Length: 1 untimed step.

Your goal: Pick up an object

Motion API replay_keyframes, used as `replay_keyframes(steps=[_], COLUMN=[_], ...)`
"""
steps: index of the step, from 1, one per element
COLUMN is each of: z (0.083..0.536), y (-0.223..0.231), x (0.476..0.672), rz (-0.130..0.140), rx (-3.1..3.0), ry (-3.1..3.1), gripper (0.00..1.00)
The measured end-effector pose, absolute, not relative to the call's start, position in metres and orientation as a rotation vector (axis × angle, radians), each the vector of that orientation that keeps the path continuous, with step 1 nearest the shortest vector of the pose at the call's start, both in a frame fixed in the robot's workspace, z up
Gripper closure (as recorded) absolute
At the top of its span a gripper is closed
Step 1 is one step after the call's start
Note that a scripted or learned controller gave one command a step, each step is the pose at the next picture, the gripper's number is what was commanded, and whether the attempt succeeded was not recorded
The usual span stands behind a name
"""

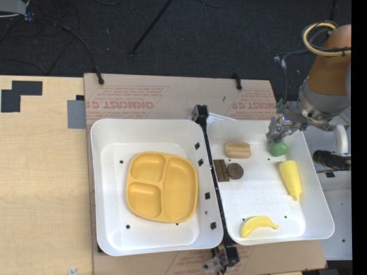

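The right bin [321,222] holds several small items. A green round object [279,149] lies near its far right corner, and my gripper [278,133] hangs directly over it, close to or touching its top. A tan bread roll [237,150] lies left of the green object. Below the roll are a round brown cookie [235,171] and a dark brown bar [221,171] side by side. A yellow corn cob [291,179] lies along the right side, and a yellow banana [258,225] rests near the front edge.
The left bin [109,153] holds a yellow divided plate [162,186]. A black divider [209,176] runs between the two bins. The arm's grey and orange wrist [327,73] rises at the far right, above the right bin's corner.
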<state>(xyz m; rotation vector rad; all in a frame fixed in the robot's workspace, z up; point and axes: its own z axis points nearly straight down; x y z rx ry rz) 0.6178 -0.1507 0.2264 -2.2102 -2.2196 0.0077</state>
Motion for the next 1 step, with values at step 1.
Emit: replay_keyframes(steps=[1], z=[0.2139], y=[-0.1046], x=[0.6027], rz=[0.009], rx=[-2.21], ry=[-2.219], gripper=[1.0])
